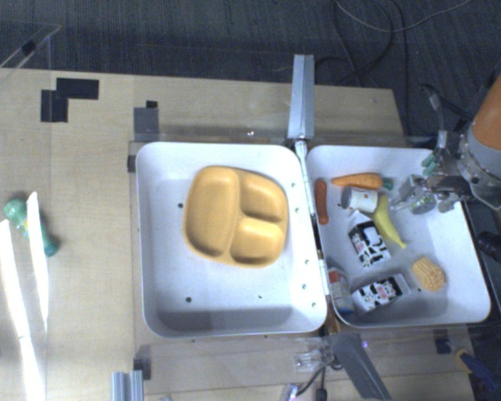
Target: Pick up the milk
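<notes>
Two black-and-white cow-patterned milk cartons (369, 244) (380, 292) are lying in the right white bin (476, 295).
Metal two-finger gripper (417, 195) is hovering near the bin's far right edge; finger state: cannot tell.

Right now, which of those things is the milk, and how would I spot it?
Look in the right bin, just below its middle. The milk is the small white carton with black cow patches, lying beside the banana. A similar patched carton lies nearer the front edge; the milk is the one touching the banana.
</notes>
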### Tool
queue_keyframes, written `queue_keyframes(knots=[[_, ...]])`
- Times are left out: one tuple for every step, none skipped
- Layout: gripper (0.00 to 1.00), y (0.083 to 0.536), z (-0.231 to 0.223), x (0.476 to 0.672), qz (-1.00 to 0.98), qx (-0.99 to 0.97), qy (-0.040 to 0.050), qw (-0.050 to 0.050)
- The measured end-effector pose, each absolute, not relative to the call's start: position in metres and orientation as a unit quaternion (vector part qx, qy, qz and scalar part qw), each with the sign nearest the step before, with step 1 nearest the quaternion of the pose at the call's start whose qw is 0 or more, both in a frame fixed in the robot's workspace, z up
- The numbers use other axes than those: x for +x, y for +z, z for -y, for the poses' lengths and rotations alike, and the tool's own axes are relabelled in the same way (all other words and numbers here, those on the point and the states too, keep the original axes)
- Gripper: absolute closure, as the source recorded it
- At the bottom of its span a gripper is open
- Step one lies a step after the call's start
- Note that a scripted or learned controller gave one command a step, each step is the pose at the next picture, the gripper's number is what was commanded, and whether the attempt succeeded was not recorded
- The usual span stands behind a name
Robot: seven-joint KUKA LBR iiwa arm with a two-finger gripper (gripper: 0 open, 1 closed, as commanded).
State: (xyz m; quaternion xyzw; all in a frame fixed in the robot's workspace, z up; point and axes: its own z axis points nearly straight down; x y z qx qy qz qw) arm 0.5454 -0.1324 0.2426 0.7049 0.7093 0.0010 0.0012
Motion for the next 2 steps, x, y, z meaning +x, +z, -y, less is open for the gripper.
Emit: queue_keyframes(knots=[[0.00, 0.128, 0.099, 0.539, -0.611, 0.791, 0.0003, 0.000], [0.00, 0.091, 0.087, 0.523, -0.616, 0.788, 0.0057, 0.007]])
